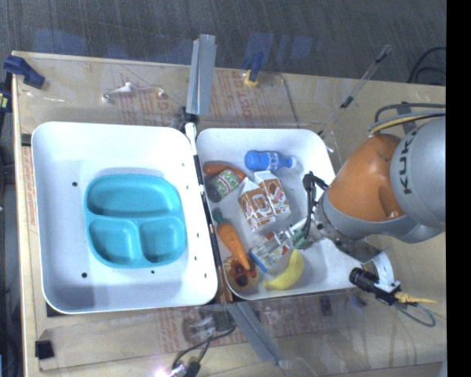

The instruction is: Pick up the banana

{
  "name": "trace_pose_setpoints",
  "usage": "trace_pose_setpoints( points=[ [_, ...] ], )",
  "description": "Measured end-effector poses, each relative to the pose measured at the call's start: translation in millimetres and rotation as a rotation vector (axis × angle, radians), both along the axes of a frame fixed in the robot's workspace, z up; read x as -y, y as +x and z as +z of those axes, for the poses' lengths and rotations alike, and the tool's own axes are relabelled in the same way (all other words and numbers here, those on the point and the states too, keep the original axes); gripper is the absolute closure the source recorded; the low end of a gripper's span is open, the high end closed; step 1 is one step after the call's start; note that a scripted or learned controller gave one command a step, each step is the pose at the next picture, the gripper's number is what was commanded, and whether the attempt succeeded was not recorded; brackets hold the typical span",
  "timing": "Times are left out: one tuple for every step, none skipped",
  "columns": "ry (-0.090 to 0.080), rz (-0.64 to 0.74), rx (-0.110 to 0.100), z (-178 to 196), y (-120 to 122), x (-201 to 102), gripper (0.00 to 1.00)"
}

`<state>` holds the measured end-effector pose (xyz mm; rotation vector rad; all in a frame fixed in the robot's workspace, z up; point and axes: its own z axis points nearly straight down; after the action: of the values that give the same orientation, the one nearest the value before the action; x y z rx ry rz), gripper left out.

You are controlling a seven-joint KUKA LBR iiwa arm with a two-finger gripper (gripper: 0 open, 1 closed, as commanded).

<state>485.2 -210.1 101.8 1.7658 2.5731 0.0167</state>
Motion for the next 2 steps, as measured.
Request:
trace_pose_setpoints(
  points=[
    [-0.01,0.001,0.004,11.9,1.1,4.5,1.0],
    [-0.01,0.002,0.004,11.8,1.0,4.4,0.0]
  ],
)
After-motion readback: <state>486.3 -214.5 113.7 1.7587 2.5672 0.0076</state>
